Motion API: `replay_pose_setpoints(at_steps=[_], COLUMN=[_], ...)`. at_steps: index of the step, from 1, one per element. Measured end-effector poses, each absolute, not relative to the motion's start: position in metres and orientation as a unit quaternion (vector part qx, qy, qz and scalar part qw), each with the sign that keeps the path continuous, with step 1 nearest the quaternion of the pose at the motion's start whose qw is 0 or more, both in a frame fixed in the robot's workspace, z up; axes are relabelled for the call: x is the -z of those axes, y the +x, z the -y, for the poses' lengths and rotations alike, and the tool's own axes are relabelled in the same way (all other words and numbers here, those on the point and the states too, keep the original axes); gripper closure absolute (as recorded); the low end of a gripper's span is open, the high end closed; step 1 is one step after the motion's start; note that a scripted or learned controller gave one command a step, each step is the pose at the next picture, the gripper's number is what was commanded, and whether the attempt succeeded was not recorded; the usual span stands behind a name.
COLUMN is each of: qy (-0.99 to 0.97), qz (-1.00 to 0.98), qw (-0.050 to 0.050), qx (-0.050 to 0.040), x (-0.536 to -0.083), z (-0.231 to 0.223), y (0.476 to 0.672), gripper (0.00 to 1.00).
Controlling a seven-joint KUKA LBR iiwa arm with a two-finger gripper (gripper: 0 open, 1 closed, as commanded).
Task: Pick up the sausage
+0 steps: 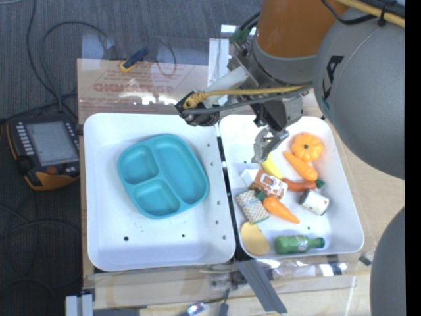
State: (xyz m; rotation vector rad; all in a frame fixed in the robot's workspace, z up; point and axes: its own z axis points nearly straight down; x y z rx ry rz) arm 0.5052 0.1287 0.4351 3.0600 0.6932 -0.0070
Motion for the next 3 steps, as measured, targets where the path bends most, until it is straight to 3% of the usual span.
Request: replay_pose_setpoints(at_steps=[1, 2, 3], qy=[0.975, 0.975, 0.975], qz=[-0.222, -0.222, -0.222], qw=[0.003, 0.003, 0.004], qx=[0.0036, 0.0039, 0.0054], x=[-0.4436, -0.4436, -0.452], z=[-0.1292, -0.1292, -0.1294], y=[0.5055, 0.5055, 0.5059], gripper=[1.0, 0.0, 1.0])
